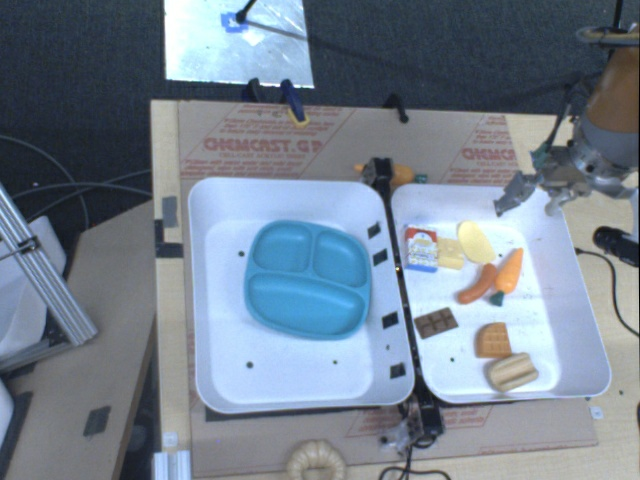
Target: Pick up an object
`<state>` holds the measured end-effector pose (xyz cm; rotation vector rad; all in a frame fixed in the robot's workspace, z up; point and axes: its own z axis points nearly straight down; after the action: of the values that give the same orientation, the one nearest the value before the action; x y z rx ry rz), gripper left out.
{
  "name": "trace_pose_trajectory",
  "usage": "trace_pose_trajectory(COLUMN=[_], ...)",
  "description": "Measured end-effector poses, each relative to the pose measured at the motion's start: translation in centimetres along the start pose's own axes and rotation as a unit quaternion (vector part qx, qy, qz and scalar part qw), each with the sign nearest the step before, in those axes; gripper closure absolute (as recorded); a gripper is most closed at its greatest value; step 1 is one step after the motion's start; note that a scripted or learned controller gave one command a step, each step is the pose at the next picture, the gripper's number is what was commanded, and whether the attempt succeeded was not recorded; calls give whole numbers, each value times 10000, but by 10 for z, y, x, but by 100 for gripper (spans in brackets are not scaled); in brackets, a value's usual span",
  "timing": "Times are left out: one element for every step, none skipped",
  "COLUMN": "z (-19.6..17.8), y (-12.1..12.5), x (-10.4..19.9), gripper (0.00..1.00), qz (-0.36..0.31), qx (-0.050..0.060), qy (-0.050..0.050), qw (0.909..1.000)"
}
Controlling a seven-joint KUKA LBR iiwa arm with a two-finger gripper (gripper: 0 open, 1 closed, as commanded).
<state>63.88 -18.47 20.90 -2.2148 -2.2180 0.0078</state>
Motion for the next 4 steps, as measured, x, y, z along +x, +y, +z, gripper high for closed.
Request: trace_pose_trajectory(z=[-6, 56, 100, 125], y=[3, 3, -1, 0], x=[0, 1, 7, 7], gripper=[0, 0, 0, 0], qz=[-9, -7, -12, -20], qx=[-54, -37, -42, -44], qy=[-10, -9, -9, -11], qw=[10000, 10000, 10000, 10000])
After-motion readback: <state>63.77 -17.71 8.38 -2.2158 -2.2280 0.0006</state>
